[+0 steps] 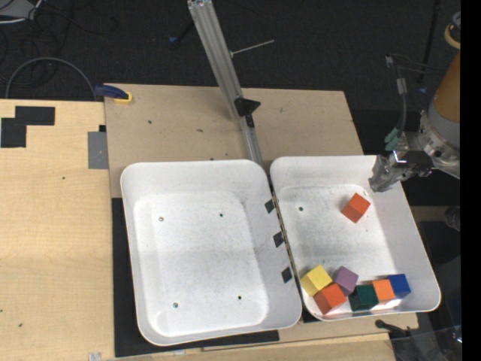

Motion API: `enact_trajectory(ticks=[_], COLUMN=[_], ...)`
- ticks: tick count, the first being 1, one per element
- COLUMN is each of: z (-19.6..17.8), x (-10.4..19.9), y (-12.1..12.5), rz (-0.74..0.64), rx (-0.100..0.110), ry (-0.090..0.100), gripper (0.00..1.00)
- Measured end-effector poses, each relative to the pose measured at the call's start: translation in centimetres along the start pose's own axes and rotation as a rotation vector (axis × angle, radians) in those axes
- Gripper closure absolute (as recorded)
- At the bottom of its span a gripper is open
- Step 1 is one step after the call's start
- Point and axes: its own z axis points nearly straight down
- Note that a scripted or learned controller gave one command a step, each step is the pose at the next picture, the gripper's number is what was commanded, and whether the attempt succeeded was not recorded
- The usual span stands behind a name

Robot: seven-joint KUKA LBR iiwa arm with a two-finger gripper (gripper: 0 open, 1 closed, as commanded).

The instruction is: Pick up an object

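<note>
Gripper: the gripper (382, 177) hangs over the far right rim of the right bin (421, 247); whether it stands open or closed I cannot tell, and nothing is seen in its hold.
Arm: grey wrist with the orange band, reaching in from beyond the right bin's far right corner.
Nearest object: an orange cube (355, 207) lies alone on the right bin's floor, near the gripper and toward the bin's middle, apart from it.
Other objects: a cluster in the right bin's near corner, with a yellow cube (316, 278), a purple cube (346, 278), a red-orange cube (329, 298), a green cube (364, 297), another orange cube (384, 289) and a blue cube (399, 284), packed closely.
Left bin: the left bin (135, 201) sits beside the right bin, touching along the shared edge.
Progress: early, by my judgement; no object is lifted, every cube rests on the right bin's floor.
Left to do: descend onto a cube, close on it, raise it.
</note>
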Motion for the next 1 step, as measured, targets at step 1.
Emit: enact_trajectory(ticks=[1], z=[-3.43], x=[1.22], y=[0.79], rz=[0.0], rx=[0.004], ry=[0.001], gripper=[1.0])
